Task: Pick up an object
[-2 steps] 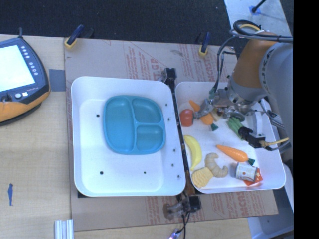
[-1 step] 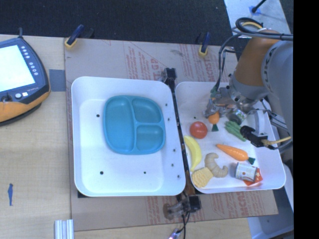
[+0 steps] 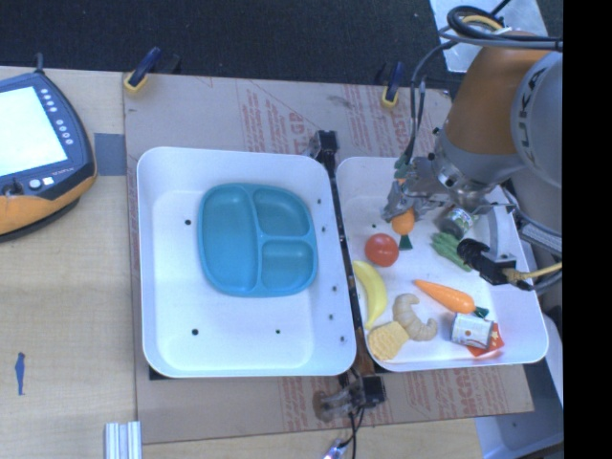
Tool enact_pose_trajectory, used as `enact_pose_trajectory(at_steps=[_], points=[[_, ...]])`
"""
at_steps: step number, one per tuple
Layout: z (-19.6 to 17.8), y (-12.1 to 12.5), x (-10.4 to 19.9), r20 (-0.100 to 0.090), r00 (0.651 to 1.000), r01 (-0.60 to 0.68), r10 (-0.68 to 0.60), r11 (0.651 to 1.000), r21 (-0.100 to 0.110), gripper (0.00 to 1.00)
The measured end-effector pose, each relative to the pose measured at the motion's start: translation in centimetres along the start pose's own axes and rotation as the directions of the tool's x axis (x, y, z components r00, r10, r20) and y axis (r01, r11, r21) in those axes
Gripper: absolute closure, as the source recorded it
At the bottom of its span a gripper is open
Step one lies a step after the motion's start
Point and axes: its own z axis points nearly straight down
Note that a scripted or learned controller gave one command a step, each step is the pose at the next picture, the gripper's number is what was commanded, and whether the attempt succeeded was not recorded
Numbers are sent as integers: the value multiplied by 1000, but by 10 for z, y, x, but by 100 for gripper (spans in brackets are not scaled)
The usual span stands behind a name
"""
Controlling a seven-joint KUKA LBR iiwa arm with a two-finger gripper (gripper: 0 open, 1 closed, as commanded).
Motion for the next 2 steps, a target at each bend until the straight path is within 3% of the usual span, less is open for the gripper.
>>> enact_pose_trajectory(at_steps=[1, 2], points=[[-47, -115, 43, 1, 1000, 3, -3, 1000, 3, 100], [-46, -115, 92, 2, 1000, 4, -4, 1000, 3, 100]])
